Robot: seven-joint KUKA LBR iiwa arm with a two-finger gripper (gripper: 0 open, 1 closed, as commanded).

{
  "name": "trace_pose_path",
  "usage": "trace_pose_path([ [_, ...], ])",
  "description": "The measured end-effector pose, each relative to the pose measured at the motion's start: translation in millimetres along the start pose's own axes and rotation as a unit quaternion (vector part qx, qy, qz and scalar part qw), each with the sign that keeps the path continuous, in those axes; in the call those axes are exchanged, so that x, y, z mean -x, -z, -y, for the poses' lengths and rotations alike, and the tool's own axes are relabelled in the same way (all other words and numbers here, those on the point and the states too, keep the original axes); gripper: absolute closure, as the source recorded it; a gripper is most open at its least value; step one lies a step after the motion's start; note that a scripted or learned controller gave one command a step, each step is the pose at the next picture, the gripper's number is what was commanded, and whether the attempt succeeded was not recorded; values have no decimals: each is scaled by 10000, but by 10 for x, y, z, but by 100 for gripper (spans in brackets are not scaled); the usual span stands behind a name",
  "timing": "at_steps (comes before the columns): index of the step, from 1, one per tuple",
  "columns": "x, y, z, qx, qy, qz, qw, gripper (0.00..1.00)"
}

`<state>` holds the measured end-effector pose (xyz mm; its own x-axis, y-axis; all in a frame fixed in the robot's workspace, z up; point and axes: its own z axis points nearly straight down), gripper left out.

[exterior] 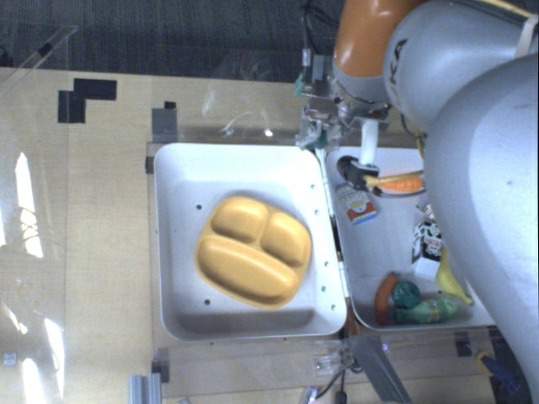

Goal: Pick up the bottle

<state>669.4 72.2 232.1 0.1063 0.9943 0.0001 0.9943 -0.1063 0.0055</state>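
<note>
A small bottle (358,204) with a pale body and a red and blue label lies near the back left corner of the right bin (364,314). My gripper (315,133) hangs over the back rim where the two bins meet, up and to the left of the bottle. It is apart from the bottle, and nothing shows between its fingers. The wrist and grey arm cover much of the right bin's right side.
A large yellow bread-shaped object (253,249) fills the middle of the left bin (173,225). In the right bin lie an orange carrot (401,184), a black-and-white patterned carton (428,242), a banana (452,283) and red and green vegetables (413,303).
</note>
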Motion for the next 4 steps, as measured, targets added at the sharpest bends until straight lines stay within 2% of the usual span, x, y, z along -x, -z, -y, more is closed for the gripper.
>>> trace_pose_path([
  [1, -903, -286, 103, -10, -898, -2, 9960, 100],
  [2, -1367, -1251, 857, -15, -388, -13, 9992, 100],
  [3, -512, -257, 967, -8, -1325, -6, 9912, 100],
  [4, -669, -1372, 1271, 73, -2889, -55, 9573, 100],
])
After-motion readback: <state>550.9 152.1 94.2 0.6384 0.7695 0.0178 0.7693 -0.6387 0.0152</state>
